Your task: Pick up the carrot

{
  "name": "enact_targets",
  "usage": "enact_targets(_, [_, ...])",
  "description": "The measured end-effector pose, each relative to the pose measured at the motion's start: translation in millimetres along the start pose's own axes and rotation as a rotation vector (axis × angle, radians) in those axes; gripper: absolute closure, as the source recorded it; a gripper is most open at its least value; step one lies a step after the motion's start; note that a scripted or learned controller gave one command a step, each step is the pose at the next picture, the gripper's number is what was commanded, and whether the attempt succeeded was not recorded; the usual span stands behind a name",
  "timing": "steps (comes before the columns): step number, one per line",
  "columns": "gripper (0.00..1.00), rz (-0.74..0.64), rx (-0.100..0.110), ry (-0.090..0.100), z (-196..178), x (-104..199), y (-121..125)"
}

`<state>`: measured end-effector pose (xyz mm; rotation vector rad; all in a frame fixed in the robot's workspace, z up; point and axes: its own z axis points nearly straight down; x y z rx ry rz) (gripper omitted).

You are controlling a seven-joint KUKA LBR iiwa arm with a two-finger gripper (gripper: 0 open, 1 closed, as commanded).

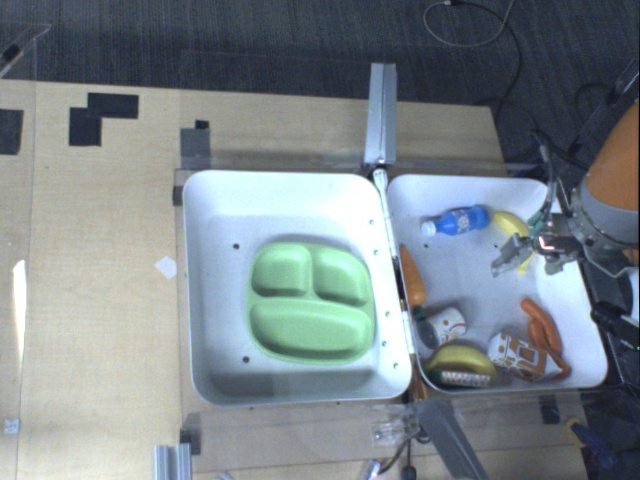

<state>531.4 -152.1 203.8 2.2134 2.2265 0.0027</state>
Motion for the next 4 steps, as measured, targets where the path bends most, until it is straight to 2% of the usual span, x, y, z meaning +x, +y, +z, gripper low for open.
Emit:
enact_targets(1, [0.00,-0.034,-0.006,-0.002,105.9,60.6,11.7])
enact_targets(2, [1.00,-0.036,-0.008,-0.002,96.0,61.6,13.1])
enact_targets(3, [1.00,-0.089,-0.003,0.000,18.5,75.2,7.2])
enact_targets(4, [1.00,-0.363,-0.005,-0.001,-214.1,170.9,-23.9])
